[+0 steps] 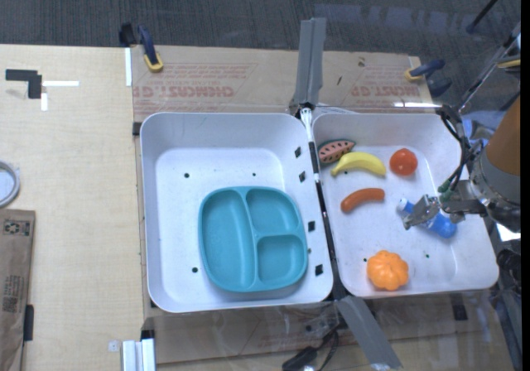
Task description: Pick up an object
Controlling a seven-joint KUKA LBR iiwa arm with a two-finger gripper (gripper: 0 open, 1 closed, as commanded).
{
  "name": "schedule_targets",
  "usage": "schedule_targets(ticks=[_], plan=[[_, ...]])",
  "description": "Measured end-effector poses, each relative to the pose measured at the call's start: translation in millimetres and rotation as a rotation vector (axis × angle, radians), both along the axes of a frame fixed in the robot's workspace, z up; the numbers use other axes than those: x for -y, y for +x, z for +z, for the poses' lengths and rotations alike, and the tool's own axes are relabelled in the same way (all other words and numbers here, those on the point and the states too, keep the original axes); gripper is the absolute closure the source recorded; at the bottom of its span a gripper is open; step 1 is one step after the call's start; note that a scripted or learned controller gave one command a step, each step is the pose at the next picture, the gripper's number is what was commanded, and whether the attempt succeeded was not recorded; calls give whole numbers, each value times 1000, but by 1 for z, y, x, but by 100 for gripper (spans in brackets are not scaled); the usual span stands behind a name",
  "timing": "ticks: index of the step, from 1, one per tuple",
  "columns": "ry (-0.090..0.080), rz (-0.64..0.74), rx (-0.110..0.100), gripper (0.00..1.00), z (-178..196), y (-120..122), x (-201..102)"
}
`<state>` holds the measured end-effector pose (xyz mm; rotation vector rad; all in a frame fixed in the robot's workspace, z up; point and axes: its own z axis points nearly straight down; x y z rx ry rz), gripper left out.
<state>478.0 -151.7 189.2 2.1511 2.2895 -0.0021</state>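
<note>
The right bin (464,278) holds a watermelon slice (336,149), a yellow banana (358,164), a red tomato (403,161), a brown sausage (363,199) and an orange pumpkin (387,270). My gripper (419,213) is low over the right part of this bin, reaching in from the right, to the right of the sausage and below the tomato. A small blue object (445,226) lies right against the gripper's lower right side. I cannot tell whether the gripper holds it.
The left bin (166,195) carries a teal divided plate (252,238). A grey divider post (310,63) stands between the bins at the back. Cables (464,154) hang by the arm on the right. A tape roll (7,185) sits far left on the bench.
</note>
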Motion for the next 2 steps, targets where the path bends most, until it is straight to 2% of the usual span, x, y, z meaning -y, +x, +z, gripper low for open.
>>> schedule_targets(ticks=[1,2], plan=[[-2,-29,12,0,-83,3,28],[0,18,1,0,-75,48,37]])
